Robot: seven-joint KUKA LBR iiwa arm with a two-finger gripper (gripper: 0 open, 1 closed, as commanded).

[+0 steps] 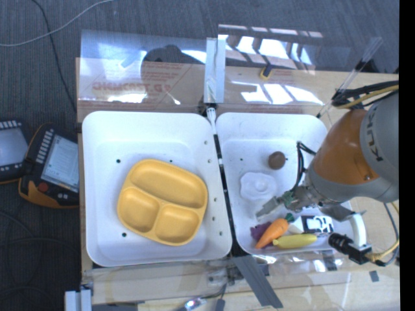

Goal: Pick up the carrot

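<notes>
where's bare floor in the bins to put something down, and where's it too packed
Bare patches: the left bin around the yellow tray, widest along its top edge, and the right bin's top strip above the brown ball. Crowded: the right bin's lower corner, where carrot, banana, purple piece, white cup and claw bunch.

Left bin (91, 193): one yellow divided tray (162, 201), three compartments, lying slightly toward the bin's front edge, rotated a little off square. Right bin (243, 125): small brown ball (277, 160) near the middle; clear plastic cup (257, 187) just left of centre; purple item (260, 229) and yellow banana (296, 240) along the front edge, banana lying flat. Handheld controller (50, 166) on the carpet, left of the bench.
</notes>
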